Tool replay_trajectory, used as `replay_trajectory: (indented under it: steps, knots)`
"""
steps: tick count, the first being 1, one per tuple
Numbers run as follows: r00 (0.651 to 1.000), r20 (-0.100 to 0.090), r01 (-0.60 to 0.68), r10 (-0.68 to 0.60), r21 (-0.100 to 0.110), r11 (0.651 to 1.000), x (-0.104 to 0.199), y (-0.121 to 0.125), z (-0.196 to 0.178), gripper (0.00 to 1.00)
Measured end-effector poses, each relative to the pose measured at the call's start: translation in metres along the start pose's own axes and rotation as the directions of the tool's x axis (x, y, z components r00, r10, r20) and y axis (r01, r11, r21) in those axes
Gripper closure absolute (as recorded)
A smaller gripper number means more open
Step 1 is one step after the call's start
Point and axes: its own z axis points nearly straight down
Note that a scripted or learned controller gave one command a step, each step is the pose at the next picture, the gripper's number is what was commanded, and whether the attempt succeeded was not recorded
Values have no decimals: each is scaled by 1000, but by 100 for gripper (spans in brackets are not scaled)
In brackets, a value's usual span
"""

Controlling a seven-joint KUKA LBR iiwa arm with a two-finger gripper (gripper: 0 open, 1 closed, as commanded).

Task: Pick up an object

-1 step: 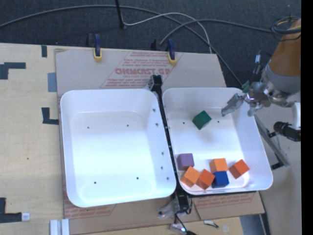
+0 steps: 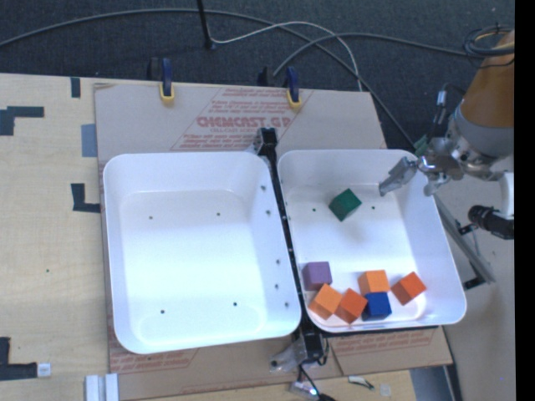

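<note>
Green cube (image 2: 344,204): sitting tilted in the upper half of the right bin, on its own, well apart from the pile of blocks at the front edge. Nothing is touching it.

Gripper (image 2: 407,176): hanging over the right bin's upper right corner, near the far rim. One grey finger (image 2: 394,178) sticks out toward the left, pointing roughly at the green cube but clearly apart from it. Can't tell whether it's spread or clenched from this angle (the fingers overlap too much), but nothing shows between them.

Arm (image 2: 489,111): comes in from the right, orange band above the wrist, grey body below it.

Right bin (image 2: 435,224): shallow, white, holds all the blocks.

Purple cube (image 2: 317,274): near the left wall of the right bin, just above the orange ones.

Orange cubes: two touching at the front left (image 2: 328,300) and (image 2: 352,306), one behind the blue cube (image 2: 373,281), one off to the right (image 2: 409,287).

Blue cube (image 2: 378,306): wedged in the front row, touching the orange ones beside it.

Left bin (image 2: 113,224): white, same shape, right beside the other one.

Black divider strip (image 2: 280,215): runs between the two bins.

Cardboard sheet (image 2: 234,119): under both bins, red print on it (reads something like CHEMCAST), held by two blue-and-yellow clamps (image 2: 166,82) at the far edge.

Cables (image 2: 318,36): looping over the dark floor behind the bench.
</note>
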Motion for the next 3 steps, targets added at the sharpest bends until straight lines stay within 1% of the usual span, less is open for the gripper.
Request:
replay_trajectory:
  steps: [1, 2, 3]
  knots:
    - [1000, -1, 0, 0, 4, 1000, 3, 5, 45, 0]
    - [1000, -1, 0, 0, 6, 1000, -4, 3, 105, 0]
    - [1000, 0, 0, 0, 0, 1000, -3, 3, 133, 0]
